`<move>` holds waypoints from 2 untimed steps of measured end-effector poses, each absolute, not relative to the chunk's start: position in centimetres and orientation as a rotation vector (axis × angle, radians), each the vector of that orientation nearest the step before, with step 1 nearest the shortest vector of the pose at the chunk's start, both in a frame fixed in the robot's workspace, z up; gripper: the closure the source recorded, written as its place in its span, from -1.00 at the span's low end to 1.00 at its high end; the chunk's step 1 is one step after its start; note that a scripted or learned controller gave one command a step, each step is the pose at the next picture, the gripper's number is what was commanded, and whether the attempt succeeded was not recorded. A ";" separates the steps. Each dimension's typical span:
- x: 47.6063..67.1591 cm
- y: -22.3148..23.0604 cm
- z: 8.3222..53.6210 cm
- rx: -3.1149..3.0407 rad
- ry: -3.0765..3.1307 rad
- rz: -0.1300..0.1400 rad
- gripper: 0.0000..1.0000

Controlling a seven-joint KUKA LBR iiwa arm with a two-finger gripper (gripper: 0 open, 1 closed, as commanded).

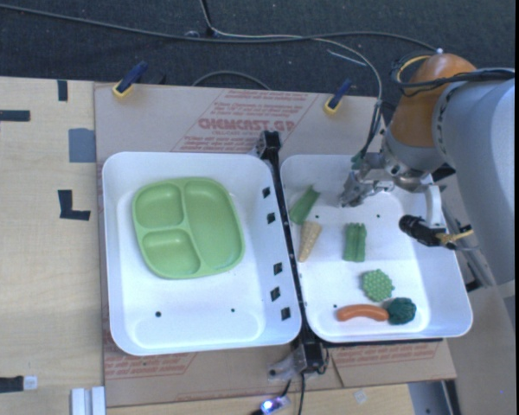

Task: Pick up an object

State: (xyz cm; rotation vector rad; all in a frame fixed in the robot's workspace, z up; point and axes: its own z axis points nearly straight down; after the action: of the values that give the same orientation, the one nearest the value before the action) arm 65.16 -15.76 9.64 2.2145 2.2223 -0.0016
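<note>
Largest, the grey arm (471,137) with its orange band, over the far right corner of the right bin (329,277). Under that bin and well out past its left side, a brown cardboard sheet (242,115), pinned at the far edge by two yellow-and-blue clamps (130,78). Touching the right bin's left wall, the left bin (199,322), with a green divided plate (188,227) lying flat in its far half. At the arm's end, the gripper (356,193), low over the right bin's far middle, above bare white floor, with nothing seen in its grasp; open or closed, cannot tell from this slant. Inside the right bin, all the toy food, none of it lifted. Near the bin's left wall at the far end, a long green pod (304,204), tilted, just left of the gripper. Just nearer than the pod, along the same wall, a pale yellow cone (309,240). In the bin's middle, a ridged green block (355,242), close below the gripper but apart from it. Toward the bin's near edge, a knobbly green round piece (377,284). Nearest of all, an orange sausage (362,314) lying crosswise, touching a dark green broccoli (402,310) at its right end.
</note>
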 end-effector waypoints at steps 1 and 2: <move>65.4 -15.2 14.0 2.217 2.222 0.003 1.00; 66.2 -15.5 20.1 2.215 2.219 0.005 1.00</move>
State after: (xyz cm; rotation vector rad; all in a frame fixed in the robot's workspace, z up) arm 66.24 -15.49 20.11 2.2153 2.2195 0.0052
